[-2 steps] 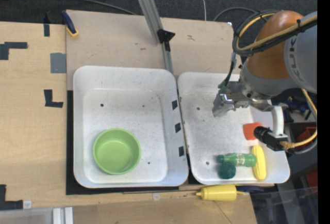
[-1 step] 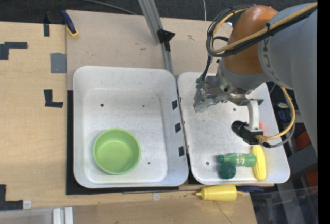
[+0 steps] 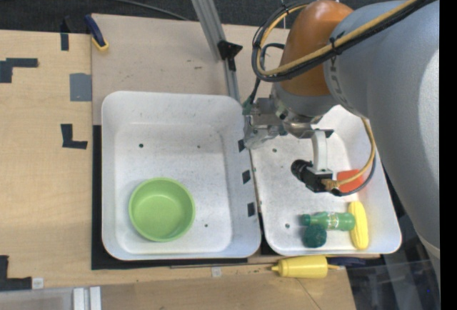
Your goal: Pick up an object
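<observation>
Two white bins sit side by side on the tabletop, and the grey arm is reaching in from the right. The pincer hangs low over the near-left corner of the right bin, right by the wall it shares with the left bin. Open or closed? From this angle there's no telling, and nothing can be seen in its grip.

Now the count. The left bin has one thing in it, a green bowl, upright in the front-left part of the tray. The right bin's front corner holds a cluster of three. One green bottle lies on its side, one dark green lump sits tight against its front, and one yellow banana-shaped piece is just beside the bottle's right end. All three lie well apart from the pincer.

Off the trays, one yellow squeeze bottle lies on its side just in front of the right bin. One blue-and-yellow clamp sits at the far-left edge of the board.
</observation>
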